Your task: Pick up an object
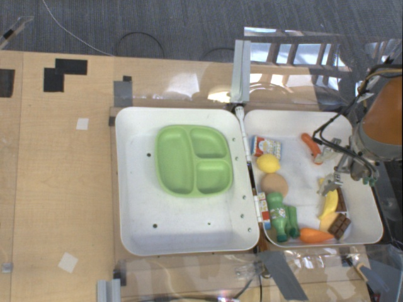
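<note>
Two shallow white plastic bins with rounded corners sit side by side on a pale wood-grain bench [56, 187]. The left bin [141, 225] has a smooth matte floor and carries a light green divided plate [192, 161], glossy, rounded-rectangular, with one long compartment and two smaller ones.

The right bin [371, 231] holds the toy foods. Along its left wall: a small red-and-white printed carton [267, 146], a smooth yellow lemon [269, 163] just below it, then a dull tan egg-shaped piece [274, 184], then green bottle-like shapes [283, 216] lying flat, touching each other. An orange carrot [315, 235], tapered and smooth, lies along the near wall. Beside it a brown segmented chocolate bar [340, 225] leans against a curved yellow banana [329, 207]. A slim orange-red piece [310, 145] lies apart near the far wall.

The arm enters from the right, orange band [384, 115] above the wrist, black cables looping off it. The gripper [332, 182] hangs over the right half of the right bin, just above the banana's upper end. Its metal tips are small and blurred against the white floor; whether the tool is open, closed or gripping cannot be told.
</note>
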`<state>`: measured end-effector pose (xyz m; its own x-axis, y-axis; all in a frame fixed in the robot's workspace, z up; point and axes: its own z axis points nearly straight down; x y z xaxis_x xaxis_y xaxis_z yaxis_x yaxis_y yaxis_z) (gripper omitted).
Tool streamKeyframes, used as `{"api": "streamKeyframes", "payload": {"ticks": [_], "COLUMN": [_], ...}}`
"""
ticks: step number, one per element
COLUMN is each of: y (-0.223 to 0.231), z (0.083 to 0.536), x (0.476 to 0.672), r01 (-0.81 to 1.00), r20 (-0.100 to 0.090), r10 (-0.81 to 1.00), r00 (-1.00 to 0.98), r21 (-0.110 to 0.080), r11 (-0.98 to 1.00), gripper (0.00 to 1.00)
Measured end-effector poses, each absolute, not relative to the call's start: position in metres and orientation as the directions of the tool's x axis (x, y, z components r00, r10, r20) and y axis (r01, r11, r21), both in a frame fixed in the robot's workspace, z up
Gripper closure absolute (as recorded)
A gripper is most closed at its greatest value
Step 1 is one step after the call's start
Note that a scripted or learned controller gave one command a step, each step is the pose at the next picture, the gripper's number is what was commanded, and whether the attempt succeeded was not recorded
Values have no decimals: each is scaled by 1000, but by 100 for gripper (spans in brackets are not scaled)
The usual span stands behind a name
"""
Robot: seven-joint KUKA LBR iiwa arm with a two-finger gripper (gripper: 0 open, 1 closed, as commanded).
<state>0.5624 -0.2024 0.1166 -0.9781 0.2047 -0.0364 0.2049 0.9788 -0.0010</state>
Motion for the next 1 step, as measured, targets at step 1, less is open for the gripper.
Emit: {"api": "streamKeyframes", "payload": {"ticks": [1], "y": [-206], "z": [89], "x": [561], "r01": [322], "r20": [-13], "r10": [322], "r00": [-946], "r21": [1], "r11": [947], "gripper": [0]}}
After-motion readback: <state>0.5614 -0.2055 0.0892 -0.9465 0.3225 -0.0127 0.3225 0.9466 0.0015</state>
